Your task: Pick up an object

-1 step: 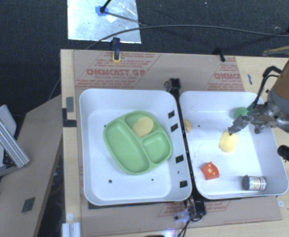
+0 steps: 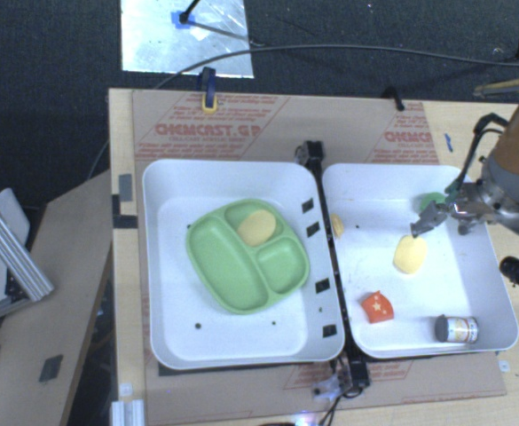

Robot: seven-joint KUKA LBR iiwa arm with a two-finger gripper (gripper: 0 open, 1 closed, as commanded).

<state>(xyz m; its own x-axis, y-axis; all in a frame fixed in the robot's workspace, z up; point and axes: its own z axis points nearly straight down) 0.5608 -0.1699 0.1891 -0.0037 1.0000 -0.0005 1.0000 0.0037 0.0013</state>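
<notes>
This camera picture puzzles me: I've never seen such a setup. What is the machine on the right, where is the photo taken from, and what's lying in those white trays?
The photo comes from one fixed camera above the bench, looking down at a slant. The machine reaching in from the right is a robot arm, grey with an orange band; its job is to pick up an object. At its end is a gripper, hovering over the right bin. I can't tell whether it holds anything.

In that bin lie a pale yellow lump just below the gripper, a small red item, a little jar on its side and something green partly hidden behind the gripper.

The left bin holds a green divided plate with a yellowish piece in its upper compartment.
</notes>
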